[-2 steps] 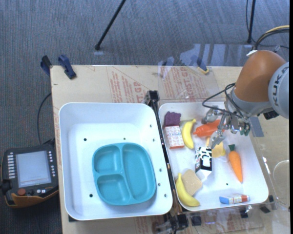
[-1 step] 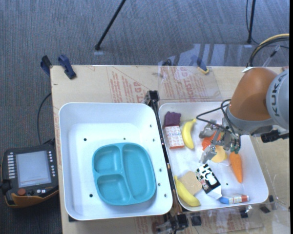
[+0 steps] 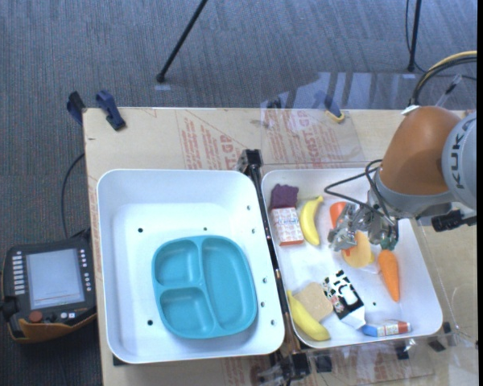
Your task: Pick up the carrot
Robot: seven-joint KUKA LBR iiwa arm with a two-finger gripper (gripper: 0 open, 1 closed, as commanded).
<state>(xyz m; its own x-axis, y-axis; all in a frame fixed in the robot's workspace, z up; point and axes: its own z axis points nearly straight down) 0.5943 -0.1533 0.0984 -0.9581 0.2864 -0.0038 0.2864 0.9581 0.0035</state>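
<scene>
Here the carrot (image 3: 390, 275) lies lengthwise toward the bin's near edge, beside the gripper (image 3: 362, 230).

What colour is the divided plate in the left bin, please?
The divided plastic plate is turquoise blue, seen clearly in the camera view.

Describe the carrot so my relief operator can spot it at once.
Look in the right-hand white bin, near its right wall. Just below the claw lies the carrot, a plain orange tapered stick pointing down; the bananas are yellow and curved.

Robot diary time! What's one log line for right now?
task: pick up carrot | gripper: over right bin | carrot: lying in bin, not held | status: not yet done
</scene>
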